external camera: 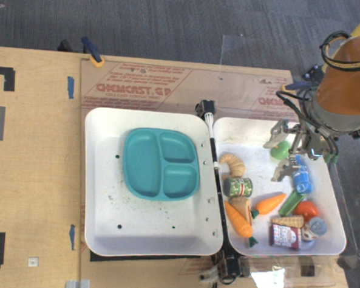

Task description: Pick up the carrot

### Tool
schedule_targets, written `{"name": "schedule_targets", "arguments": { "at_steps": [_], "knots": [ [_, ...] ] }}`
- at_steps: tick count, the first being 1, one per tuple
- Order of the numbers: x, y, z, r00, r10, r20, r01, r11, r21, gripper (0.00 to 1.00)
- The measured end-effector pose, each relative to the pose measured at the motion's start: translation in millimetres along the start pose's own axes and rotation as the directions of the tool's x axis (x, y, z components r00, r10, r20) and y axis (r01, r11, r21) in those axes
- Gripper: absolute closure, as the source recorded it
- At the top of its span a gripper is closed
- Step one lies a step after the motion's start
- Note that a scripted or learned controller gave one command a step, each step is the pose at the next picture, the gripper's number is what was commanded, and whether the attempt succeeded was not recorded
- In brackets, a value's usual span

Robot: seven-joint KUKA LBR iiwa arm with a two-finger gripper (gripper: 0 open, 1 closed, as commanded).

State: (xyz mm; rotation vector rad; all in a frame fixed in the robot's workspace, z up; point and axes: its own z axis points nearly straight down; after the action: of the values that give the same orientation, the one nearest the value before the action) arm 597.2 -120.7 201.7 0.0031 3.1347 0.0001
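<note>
Nearest me, along the near edge of the right-hand shallow white bin (339, 232), I see a purple-labelled jar (285, 236) and, toward the near-left corner, the orange plastic carrot (238, 220) with its green stub. The carrot lies flat against the bin's left wall, its long axis running diagonally: the thick orange end points toward the far left, the green tip toward the near right. A second, smaller orange wedge-shaped piece (269, 203) lies just beside it near the bin's middle, so I must not confuse them. My two-finger gripper (292, 156) hovers over the far part of this bin, above a green round toy (280, 149) and a blue bottle (300, 179); its fingers look spread with nothing between them. I judge this to be the approach: next I need to travel toward the near-left corner, turn the wrist across the carrot's axis, then descend.
</note>
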Motion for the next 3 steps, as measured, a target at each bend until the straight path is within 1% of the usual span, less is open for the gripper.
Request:
{"name": "schedule_targets", "arguments": {
  "at_steps": [1,2,3],
  "knots": [
    [51.6,-2.4,100.2,0.970,-0.241,-0.007,0.241,0.970,-0.004,0.00],
    [46.4,-1.2,86.1,0.970,-0.244,0.007,0.244,0.970,0.002,1.00],
    [99.4,93.2,10.6,0.999,-0.038,0.001,0.038,0.999,-0.003,1.00]
  ]
}}
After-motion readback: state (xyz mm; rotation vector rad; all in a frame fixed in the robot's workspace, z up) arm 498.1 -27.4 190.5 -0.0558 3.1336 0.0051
